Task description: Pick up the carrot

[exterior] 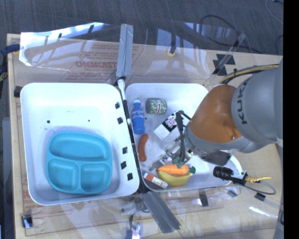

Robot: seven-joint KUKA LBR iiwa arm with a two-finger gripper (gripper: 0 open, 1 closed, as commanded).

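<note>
Orange carrot [172, 171], short and tapered with a green top at its right end, lies at the front of the right-hand shallow white bin [189, 90], resting on a yellow banana [177, 179]. Directly above the carrot's green end sits the pincer [178, 157] of the grey arm with its orange band [214, 119]; whether the pincer is open or closed cannot be told. Left of the carrot lie a reddish-brown sausage-shaped piece [142, 147] and a blue plastic bottle [137, 117], with a small dark green can [156, 106] near the back. A small red and white tube [156, 179] lies just beside the banana. The left-hand shallow white bin [65, 96] holds a turquoise sectioned plastic tray [79, 162]. Both bins rest on the tabletop [55, 59].
</note>
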